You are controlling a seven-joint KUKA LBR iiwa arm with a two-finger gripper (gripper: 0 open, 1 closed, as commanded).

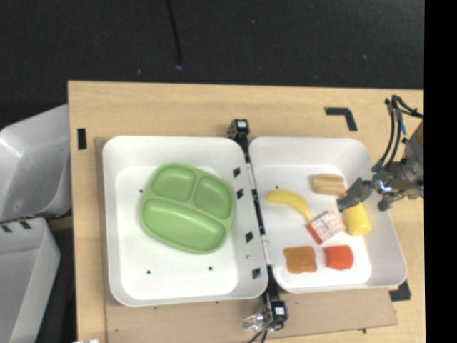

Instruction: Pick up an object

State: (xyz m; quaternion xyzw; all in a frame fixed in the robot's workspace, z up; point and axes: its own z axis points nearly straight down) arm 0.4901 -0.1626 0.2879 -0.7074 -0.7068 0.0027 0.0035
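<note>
White bins [114, 191]: two; green plate [188, 207]: one.

No legible text; red-white packet [326, 226] print too small to read.

bins: 2, white, side by side, left [121, 277] and right [385, 263] | divided green plate [187, 207]: 1, in left bin | in right bin, 6 items: banana [290, 201] 1; bread roll [328, 184] 1; yellow piece [358, 220] 1; red-and-white packet [325, 226] 1; orange-brown slab [300, 259] 1; red block [339, 256] 1
</note>
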